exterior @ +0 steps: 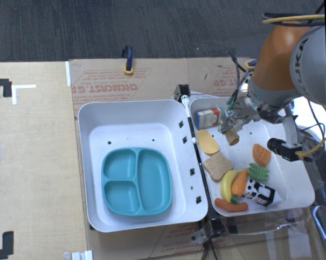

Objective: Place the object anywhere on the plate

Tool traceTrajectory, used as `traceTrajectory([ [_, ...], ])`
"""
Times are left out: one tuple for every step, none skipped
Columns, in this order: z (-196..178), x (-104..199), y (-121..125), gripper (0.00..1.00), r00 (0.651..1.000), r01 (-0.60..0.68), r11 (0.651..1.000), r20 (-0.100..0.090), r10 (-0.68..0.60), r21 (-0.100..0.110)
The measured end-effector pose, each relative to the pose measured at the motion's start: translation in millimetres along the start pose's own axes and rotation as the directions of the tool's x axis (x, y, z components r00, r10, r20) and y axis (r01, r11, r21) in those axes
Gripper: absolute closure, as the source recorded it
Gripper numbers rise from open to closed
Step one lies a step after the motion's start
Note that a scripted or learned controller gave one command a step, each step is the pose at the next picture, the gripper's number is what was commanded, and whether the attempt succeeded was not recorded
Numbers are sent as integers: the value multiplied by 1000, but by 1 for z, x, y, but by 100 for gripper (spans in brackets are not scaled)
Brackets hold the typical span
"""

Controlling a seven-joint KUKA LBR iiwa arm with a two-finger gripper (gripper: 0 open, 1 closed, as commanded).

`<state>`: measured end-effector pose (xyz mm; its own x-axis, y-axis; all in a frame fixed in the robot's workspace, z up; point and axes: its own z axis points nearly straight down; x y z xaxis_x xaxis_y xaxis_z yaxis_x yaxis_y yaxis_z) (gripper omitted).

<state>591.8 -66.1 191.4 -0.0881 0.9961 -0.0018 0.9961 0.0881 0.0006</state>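
Teal three-compartment plate (pixel 137 181) in left bin (pixel 94 156); gripper (pixel 230 130) over right bin (pixel 295 193), jaws pinching a small brown block (pixel 232 138).

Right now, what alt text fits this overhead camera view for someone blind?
A grey-and-orange robot arm's pincer hangs over the right bin of toy food, near a small brown piece. The teal divided plate lies in the left bin.

Bright, even light from overhead, colours clean across the desk (pixel 35 159). Soft, short shadows collect along the inner walls of the left bin (pixel 91 157), and a faint sheen sits on the teal plate (pixel 149 178). The arm (pixel 294 56) looms large and slightly soft near the lens. Focus otherwise holds; small toys stay a little grainy.
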Motion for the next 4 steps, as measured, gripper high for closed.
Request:
traceTrajectory([
  [0, 53, -27, 100, 1000, -30, 1000, -1, 30, 4],
  [0, 136, -72, 100, 936, -352, 936, 0, 352, 8],
  [44, 203, -92, 100, 892, -451, 892, 1, 451, 7],
  [43, 203, -92, 0, 892, -453, 892, 1, 453, 6],
])
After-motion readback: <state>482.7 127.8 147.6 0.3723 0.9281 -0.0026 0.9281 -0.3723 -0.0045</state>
